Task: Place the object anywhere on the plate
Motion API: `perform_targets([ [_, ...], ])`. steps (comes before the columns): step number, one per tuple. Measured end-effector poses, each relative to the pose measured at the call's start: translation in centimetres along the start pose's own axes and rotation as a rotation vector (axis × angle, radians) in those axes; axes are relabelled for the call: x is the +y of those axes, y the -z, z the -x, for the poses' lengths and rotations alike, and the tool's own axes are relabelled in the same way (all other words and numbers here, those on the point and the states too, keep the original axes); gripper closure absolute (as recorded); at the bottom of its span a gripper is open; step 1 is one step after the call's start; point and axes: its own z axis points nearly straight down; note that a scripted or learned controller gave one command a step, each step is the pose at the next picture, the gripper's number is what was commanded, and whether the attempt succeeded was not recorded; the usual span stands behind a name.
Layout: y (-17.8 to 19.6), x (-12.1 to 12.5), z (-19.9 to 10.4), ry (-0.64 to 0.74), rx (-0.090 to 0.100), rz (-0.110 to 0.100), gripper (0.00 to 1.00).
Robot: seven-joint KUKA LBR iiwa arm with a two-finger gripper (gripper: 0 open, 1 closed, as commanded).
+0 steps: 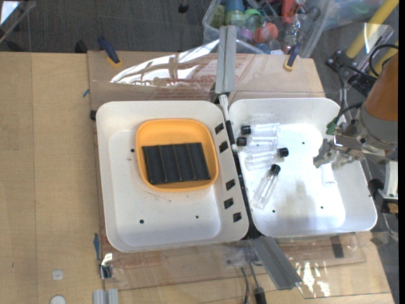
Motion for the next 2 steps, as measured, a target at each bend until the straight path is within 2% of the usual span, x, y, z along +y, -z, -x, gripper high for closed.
perform_targets([
  [1,0.9,0.8,-2.1,0.218,-0.001,0.004,1.00],
  [2,0.1,3.4,-3.0,0.325,-0.001,0.004,1.00],
])
